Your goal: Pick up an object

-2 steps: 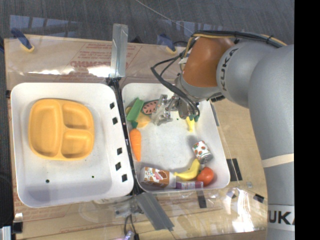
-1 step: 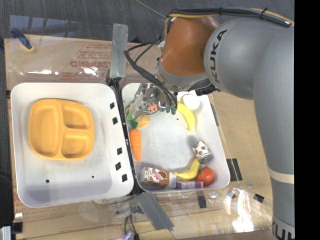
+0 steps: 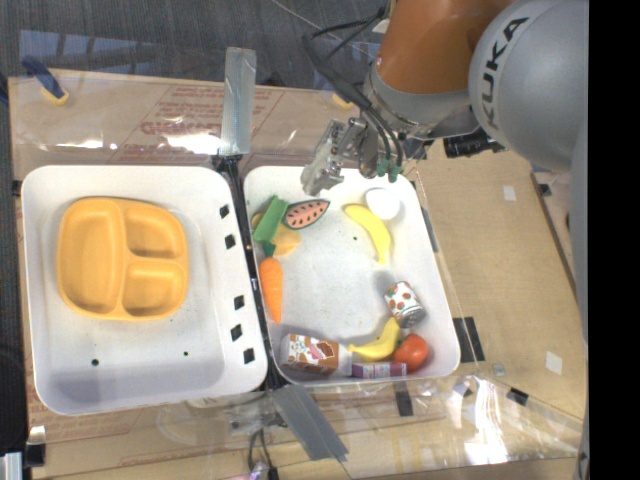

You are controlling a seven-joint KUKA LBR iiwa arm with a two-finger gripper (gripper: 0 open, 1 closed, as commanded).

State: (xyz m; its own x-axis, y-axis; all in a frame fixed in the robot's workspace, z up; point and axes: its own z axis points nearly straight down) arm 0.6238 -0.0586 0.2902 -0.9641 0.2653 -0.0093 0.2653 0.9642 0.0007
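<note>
Left to right, then: the left bin holds a yellow divided tray. The right bin holds a carrot, a watermelon slice, a banana, a small can and more along its 6 o'clock edge. The gripper hangs at the bin's 12 o'clock rim, carrying nothing visible; whether its fingers are spread I cannot tell. Descending here, it risks striking the rim, or nudging the slice aside.

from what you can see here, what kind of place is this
Probably a robotics lab bench set up for grasping trials: a KUKA arm over two taped-down white bins, toy food like a banana, and a cardboard-covered bench.
</note>
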